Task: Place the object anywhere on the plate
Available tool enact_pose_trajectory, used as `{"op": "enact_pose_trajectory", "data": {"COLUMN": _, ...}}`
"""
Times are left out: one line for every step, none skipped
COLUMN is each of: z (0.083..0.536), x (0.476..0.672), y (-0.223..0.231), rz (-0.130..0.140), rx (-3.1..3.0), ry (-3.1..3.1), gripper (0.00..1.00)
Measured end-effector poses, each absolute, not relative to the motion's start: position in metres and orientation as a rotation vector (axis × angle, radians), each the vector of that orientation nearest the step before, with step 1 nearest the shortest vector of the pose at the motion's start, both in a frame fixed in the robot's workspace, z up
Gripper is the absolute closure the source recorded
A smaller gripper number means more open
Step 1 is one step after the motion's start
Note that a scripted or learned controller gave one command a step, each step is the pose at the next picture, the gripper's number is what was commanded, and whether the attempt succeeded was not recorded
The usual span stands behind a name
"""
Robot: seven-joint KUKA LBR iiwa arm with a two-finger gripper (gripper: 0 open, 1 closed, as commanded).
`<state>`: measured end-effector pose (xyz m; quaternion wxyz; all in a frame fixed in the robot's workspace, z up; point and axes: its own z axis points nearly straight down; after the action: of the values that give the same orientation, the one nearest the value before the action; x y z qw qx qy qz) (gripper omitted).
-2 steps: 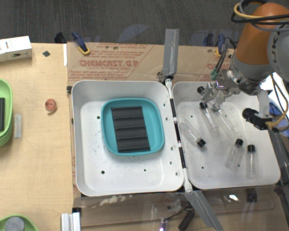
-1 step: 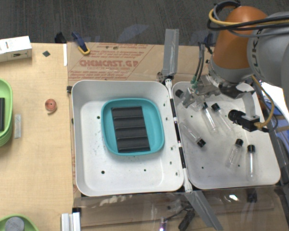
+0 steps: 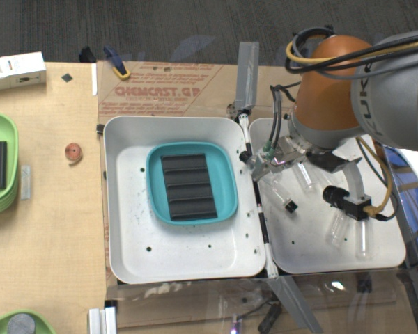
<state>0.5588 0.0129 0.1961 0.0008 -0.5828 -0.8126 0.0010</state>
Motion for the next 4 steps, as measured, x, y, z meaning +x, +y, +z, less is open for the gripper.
{"op": "enact_pose_trajectory", "data": {"z": 0.196, "x": 0.559, "y": 0.012, "rz": 0.003, "rx": -1.831, "ry": -2.552, "gripper": 0.0}}
{"op": "enact_pose_trajectory", "data": {"z": 0.191, "x": 0.577, "y": -0.023, "rz": 0.003, "rx": -1.854, "ry": -2.536, "gripper": 0.0}}
{"op": "enact_pose_trajectory", "data": {"z": 0.23, "x": 0.577, "y": -0.068, "rz": 0.003, "rx": -2.008, "ry": -2.417, "gripper": 0.0}}
{"op": "enact_pose_trajectory", "data": {"z": 0.237, "x": 0.575, "y": -0.09, "rz": 0.003, "rx": -2.059, "ry": -2.373, "gripper": 0.0}}
